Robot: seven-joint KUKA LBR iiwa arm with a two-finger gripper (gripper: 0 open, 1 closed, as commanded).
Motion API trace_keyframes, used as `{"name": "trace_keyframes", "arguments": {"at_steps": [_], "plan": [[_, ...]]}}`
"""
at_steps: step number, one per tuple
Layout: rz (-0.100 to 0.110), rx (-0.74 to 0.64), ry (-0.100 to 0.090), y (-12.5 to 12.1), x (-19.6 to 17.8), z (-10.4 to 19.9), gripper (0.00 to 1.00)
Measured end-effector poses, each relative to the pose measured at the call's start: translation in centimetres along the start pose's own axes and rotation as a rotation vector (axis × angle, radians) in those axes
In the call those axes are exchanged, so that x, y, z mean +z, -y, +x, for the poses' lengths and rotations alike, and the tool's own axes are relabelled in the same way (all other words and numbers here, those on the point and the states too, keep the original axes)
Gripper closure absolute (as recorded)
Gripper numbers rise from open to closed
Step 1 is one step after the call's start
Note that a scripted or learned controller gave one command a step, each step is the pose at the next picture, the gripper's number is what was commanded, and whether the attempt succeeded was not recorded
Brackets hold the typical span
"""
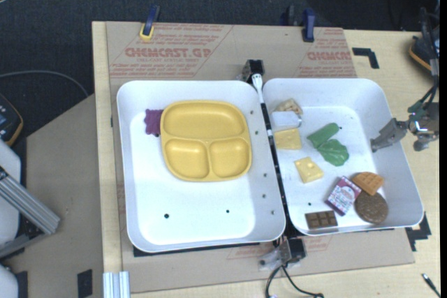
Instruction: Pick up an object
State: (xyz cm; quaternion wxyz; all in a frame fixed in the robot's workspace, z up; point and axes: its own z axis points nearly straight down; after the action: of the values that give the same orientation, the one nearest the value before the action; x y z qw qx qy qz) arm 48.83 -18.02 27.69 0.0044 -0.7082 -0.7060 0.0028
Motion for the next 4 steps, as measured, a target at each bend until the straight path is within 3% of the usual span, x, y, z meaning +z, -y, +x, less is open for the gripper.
{"name": "trace_keyframes", "arguments": {"at_steps": [1, 3, 4], "plan": [[-0.011, -0.003, 0.003, -0.2, -0.5, 0.0, 0.00], [-0.004, -0.004, -0.001, -1.2, 9.5, 1.7, 0.00], [-0.005, -0.002, 0.000, -1.7, 14.7, 0.8, 0.00]]}}
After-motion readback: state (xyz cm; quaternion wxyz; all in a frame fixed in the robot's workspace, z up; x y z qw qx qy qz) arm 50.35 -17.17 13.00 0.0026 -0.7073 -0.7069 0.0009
